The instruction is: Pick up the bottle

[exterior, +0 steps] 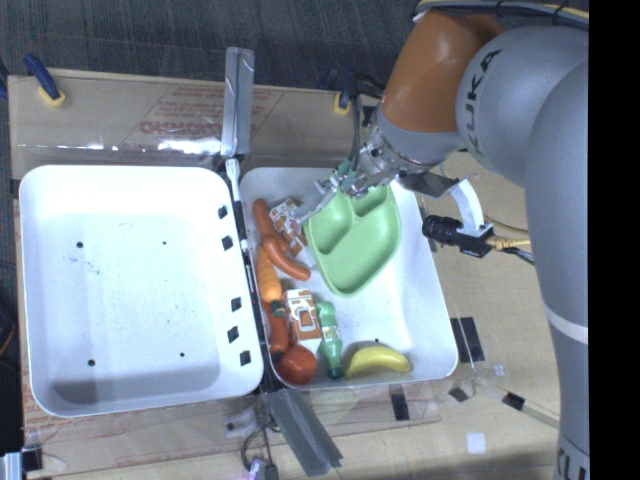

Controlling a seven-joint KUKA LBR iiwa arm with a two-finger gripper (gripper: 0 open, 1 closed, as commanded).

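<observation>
The bottle [326, 336] is small and green, with an orange-and-white label beside it. It lies near the front of the right bin [432, 298], between a tomato [297, 364] and a banana [376, 359]. My gripper [342, 182] is low at the back of the same bin, over the upper left rim of a pale green divided dish [355, 240]. It is well behind the bottle and apart from it.
Along the right bin's left wall lie sausages [282, 258], a carrot [269, 279] and a small printed packet [286, 215]. The left bin [120, 288] is to the left, beyond the divider. The arm's bulk hangs over the right bin's back right corner.
</observation>
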